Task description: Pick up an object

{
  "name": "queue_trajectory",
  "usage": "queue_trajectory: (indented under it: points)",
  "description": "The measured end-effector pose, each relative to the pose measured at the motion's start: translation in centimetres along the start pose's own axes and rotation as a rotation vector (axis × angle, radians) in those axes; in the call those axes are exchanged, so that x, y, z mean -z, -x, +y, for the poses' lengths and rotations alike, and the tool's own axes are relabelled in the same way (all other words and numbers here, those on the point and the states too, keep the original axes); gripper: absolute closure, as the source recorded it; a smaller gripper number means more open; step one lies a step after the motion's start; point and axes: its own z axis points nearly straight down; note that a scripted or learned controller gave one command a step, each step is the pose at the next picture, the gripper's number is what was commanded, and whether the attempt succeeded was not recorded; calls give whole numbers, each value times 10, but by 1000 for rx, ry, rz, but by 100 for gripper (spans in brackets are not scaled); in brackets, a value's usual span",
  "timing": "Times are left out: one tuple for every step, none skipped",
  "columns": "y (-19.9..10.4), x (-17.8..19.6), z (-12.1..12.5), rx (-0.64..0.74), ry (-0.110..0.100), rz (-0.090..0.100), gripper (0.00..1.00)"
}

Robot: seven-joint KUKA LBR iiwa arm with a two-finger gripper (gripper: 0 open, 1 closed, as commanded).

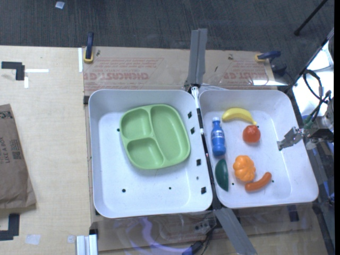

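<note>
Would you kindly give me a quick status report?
Gripper at right bin's right edge, holding nothing. Red tomato nearest. Nothing in the way.

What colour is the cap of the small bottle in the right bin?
White. The bottle itself is blue; the camera view shows it best.

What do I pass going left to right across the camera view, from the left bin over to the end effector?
Green divided plate → blue bottle → orange pumpkin → red tomato → end effector over the right bin's right side.
</note>
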Motion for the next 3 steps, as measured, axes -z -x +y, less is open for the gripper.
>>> queue_trajectory:
  points:
    - [-34, -128, -21, -49, 2, 0, 0]
    - [-65, -128, 84, -196, 1, 0, 0]
    - [-64, -119, 83, -193, -1, -2, 100]
